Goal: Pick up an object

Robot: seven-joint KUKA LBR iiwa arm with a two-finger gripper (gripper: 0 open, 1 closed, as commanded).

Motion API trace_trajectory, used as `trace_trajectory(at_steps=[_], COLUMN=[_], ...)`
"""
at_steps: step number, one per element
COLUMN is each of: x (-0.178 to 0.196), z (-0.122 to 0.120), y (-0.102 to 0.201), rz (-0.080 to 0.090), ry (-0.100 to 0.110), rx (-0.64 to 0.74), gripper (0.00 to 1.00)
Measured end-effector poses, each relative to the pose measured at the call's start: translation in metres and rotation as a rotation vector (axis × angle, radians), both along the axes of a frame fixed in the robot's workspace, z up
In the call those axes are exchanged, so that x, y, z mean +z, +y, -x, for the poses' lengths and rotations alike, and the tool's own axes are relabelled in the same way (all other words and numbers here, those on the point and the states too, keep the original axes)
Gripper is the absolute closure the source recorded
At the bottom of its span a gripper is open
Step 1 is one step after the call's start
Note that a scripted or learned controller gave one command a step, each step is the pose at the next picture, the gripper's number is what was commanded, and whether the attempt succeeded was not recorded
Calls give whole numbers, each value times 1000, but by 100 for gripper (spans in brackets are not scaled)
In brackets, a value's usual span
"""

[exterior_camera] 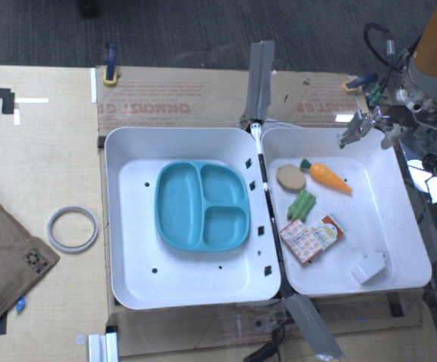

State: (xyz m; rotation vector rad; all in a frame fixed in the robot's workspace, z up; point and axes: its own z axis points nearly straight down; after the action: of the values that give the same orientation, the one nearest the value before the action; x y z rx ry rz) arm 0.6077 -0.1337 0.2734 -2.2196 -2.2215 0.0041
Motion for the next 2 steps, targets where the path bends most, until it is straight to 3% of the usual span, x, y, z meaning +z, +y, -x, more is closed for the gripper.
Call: trace_trajectory(at_steps=[1,2], x=[-125,-182], z=[-23,-25], y=[-1,-16], rz=[0,0], ry=[-1,-2], rx=[105,164], gripper=[0,0])
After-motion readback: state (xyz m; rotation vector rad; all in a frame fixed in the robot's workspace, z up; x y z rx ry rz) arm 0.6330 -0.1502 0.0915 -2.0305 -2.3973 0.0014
